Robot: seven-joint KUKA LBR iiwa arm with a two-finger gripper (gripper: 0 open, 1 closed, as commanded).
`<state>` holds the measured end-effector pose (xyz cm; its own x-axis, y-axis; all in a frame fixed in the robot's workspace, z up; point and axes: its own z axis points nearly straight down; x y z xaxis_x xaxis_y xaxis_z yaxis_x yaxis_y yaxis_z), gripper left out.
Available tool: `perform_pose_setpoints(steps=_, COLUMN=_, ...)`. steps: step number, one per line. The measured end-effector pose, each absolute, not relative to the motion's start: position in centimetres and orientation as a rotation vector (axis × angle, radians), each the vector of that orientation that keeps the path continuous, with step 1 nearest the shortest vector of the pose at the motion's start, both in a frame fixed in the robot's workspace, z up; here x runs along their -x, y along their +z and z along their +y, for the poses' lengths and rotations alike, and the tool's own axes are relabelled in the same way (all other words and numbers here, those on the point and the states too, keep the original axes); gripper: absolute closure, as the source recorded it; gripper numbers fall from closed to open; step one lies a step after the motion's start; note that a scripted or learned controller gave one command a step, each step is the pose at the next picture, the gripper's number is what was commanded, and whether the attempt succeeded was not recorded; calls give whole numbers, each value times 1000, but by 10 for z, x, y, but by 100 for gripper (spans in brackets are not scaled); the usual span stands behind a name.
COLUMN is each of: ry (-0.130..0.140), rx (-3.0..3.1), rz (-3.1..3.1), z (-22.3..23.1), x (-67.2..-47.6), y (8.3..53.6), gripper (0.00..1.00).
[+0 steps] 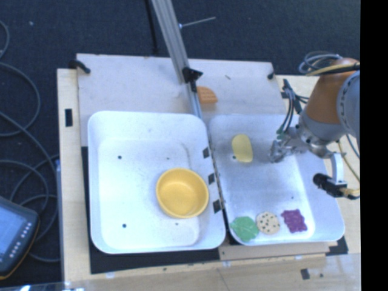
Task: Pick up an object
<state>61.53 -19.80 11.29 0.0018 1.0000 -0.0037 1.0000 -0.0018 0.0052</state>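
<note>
In the right bin (285, 193) a pale yellow oblong object (242, 148) lies near the far left corner. Along the bin's near edge sit a green round piece (244, 228), a tan spotted cookie (268, 222) and a purple piece (294, 220). A yellow bowl (181, 192) rests in the left bin (115, 180). My gripper (278, 152) hangs low over the right bin's far right part, a short way to the right of the yellow oblong object, with nothing visibly between its fingers.
A slanted metal pole (173, 38) rises from the bench behind the bins. An orange object (206, 95) lies on the bench beside its base. Cables run at the arm's wrist (291, 102) and on the floor at left.
</note>
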Motion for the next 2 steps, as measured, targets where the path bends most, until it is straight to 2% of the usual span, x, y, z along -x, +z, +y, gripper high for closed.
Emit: perform_pose_setpoints(steps=2, ry=7, rx=-2210, rz=2221, z=-200, x=-624, y=243, gripper=100)
